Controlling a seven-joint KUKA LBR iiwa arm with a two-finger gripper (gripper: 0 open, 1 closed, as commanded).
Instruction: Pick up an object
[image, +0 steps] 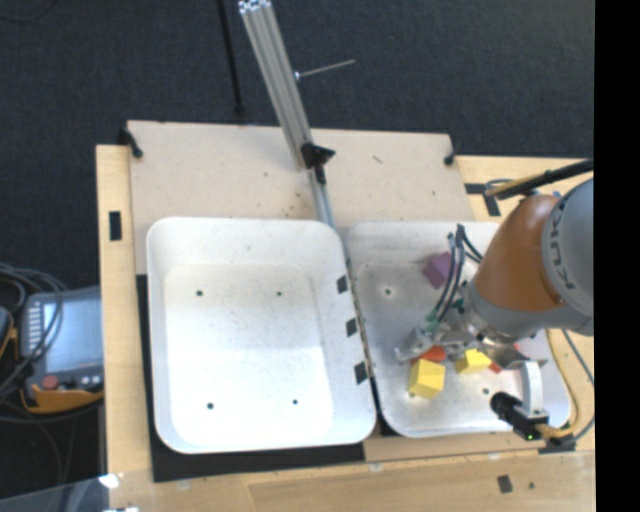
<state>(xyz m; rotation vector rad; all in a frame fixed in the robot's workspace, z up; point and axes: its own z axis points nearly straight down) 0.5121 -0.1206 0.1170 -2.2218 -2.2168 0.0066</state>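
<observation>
Yellow block (427, 377) lies on the floor of the right bin (388, 300), in that bin's near half and towards its middle. A smaller yellow piece (472, 361) lies near it on the side the arm comes from. An orange-red piece (434, 353) sits just above the block, between the two yellow ones and partly hidden under the gripper (438, 346). A mauve piece (437, 267) rests farther back in the same bin, well apart from the other three.

The arm (520, 265) reaches over the right bin, and the gripper hangs low above the cluster of yellow and orange-red pieces. The wrist covers it, so it cannot be told whether it is spread or pressed together, or whether it touches anything.

The left bin (250, 340) stands just beside the right one on the bench (220, 170), and its white floor shows four small dark dots (199, 293).

The count comes to two bins, two yellow things, one orange-red thing and one mauve thing, all four in the right bin.
</observation>
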